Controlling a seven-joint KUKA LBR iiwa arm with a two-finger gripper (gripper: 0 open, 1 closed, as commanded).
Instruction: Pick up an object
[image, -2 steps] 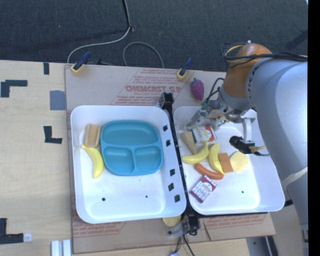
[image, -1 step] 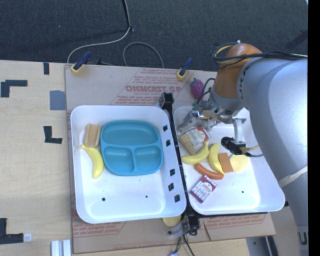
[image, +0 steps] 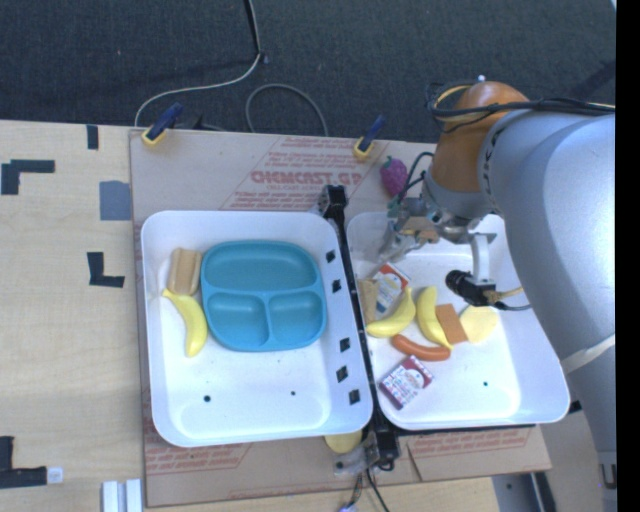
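My gripper (image: 402, 236) hangs low over the far left part of the right bin (image: 520, 400), under the orange wrist band. Just below it lies a red and white packet (image: 390, 282). Nearer the bin's middle are two yellow bananas (image: 395, 316) (image: 430, 314), a hot dog (image: 421, 348), an orange block (image: 451, 325), a pale yellow piece (image: 481, 323) and a second red and white packet (image: 405, 383). I see nothing lifted off the bin floor.
The left bin (image: 250, 410) holds a blue divided plate (image: 265, 296), a banana (image: 190, 322) and a tan bread piece (image: 183, 270). Purple grapes (image: 393, 176) lie on the board behind the right bin. A black divider (image: 345, 300) runs between the bins.
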